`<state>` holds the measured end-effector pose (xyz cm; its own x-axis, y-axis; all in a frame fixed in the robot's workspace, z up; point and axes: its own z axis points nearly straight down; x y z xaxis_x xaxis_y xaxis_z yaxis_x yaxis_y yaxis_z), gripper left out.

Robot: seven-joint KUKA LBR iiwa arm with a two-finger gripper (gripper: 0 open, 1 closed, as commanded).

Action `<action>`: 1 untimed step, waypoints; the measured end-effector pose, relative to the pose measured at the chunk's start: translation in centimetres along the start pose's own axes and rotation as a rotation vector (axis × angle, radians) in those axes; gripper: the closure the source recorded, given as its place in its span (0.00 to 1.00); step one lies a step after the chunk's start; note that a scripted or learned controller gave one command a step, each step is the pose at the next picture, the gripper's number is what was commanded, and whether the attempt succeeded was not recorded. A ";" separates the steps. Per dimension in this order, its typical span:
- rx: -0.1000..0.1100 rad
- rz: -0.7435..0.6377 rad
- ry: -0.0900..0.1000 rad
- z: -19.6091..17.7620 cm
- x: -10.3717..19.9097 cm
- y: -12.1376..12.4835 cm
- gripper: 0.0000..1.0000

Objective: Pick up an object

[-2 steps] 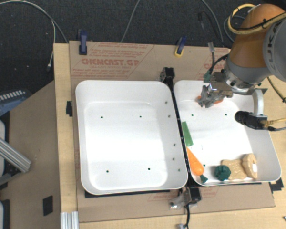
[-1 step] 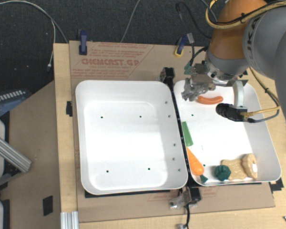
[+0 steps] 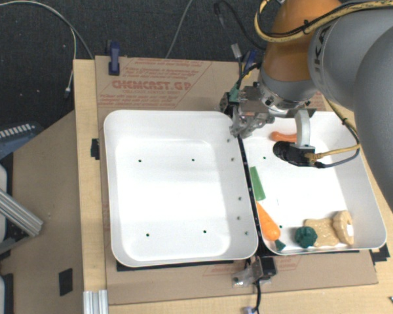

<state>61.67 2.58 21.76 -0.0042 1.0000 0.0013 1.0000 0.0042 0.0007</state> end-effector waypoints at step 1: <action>0.000 -0.001 0.000 -0.9 5.8 1.6 1.00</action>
